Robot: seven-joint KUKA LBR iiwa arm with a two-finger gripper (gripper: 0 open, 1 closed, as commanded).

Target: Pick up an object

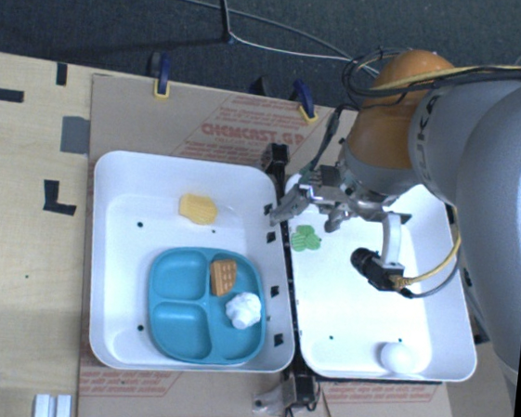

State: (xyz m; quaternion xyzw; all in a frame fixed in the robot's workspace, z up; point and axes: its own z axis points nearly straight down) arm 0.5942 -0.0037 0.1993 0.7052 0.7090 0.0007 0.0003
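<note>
My gripper (309,214) hangs over the upper left corner of the right bin (369,318), with its fingers spread open. A small green object (306,239) lies on the bin floor just below the fingertips, and nothing is held between them. The grey arm with its orange band (409,70) reaches in from the right and hides the bin's far right part.
A white ball (400,357) rests at the right bin's near edge. The left bin (108,232) holds a yellow piece (198,209) and a blue divided tray (173,319) carrying a brown waffle-like piece (223,276) and a white lump (243,310). A black cable fitting (371,265) hangs from the arm.
</note>
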